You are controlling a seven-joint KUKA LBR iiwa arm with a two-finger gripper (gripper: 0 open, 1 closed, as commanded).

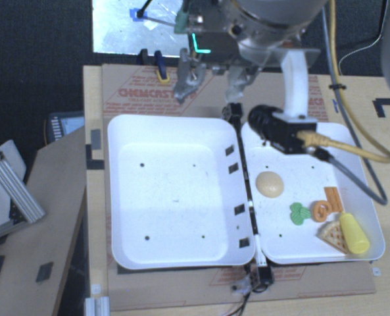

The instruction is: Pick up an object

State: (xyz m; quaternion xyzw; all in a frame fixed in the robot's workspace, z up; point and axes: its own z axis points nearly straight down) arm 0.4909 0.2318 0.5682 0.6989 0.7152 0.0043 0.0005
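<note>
Count, taken from above my bench: two white bins, left bin [122,176] and right bin [372,196].

All loose items lie in the right bin, five in total:
- one beige round item [269,184], mid-bin
- one green item [299,212]
- one orange ring-shaped piece [327,205]
- one waffle-patterned wedge [332,236], near front edge
- one yellow oblong item [354,234], front right corner

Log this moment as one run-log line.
gripper: open, raised above bins' far edge, holding nothing | right white bin: beige round ball, green leafy toy, orange ring piece, yellow corn cob | pick: not yet done
</note>
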